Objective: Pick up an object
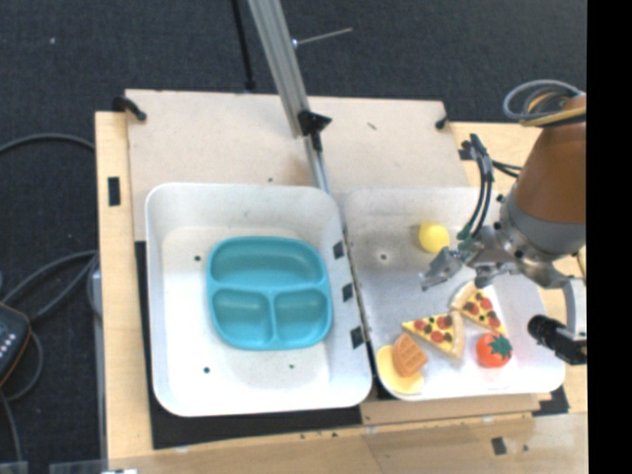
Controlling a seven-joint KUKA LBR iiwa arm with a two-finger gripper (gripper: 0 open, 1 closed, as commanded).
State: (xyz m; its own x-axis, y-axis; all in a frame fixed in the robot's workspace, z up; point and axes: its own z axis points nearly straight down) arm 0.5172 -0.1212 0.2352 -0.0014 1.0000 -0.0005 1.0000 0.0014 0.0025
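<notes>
Two shallow white bins sit side by side on the surface, so that pickable items collect in one. The right bin holds five toy foods: one yellow ball, two pizza slices, one tomato and one bread piece, the last four clustered toward its near edge. The left bin holds one teal divided tray. The gripper hangs low over the right bin, just beside the yellow ball and nearer than it, probably the intended target; its fingers appear slightly apart with nothing between them.
</notes>
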